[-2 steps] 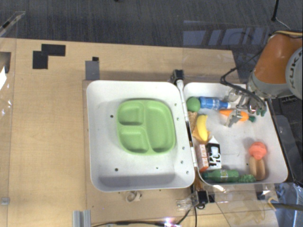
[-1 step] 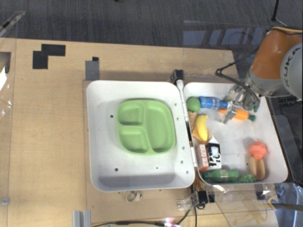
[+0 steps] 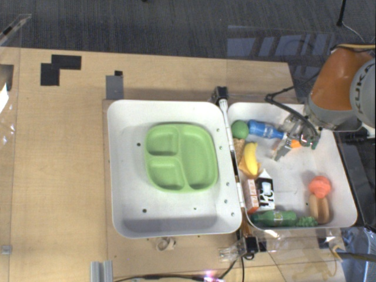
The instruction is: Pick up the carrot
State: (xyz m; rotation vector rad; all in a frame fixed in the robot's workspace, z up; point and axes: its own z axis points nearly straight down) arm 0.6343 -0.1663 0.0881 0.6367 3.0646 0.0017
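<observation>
My gripper (image 3: 295,143) hangs over the back of the right bin (image 3: 346,175), just right of a blue bottle (image 3: 264,129). A small orange piece, the carrot (image 3: 295,145), shows between its grey fingers (image 3: 281,150). Most of the carrot is hidden by the gripper body. The fingers are shut on it. The orange-banded arm reaches in from the upper right.
The right bin also holds a green ball (image 3: 239,128), a banana (image 3: 250,158), a small carton (image 3: 265,192), a cucumber (image 3: 275,218), an orange-red fruit (image 3: 320,185) and a hot dog (image 3: 320,209). The left bin (image 3: 123,157) holds a green divided plate (image 3: 179,157).
</observation>
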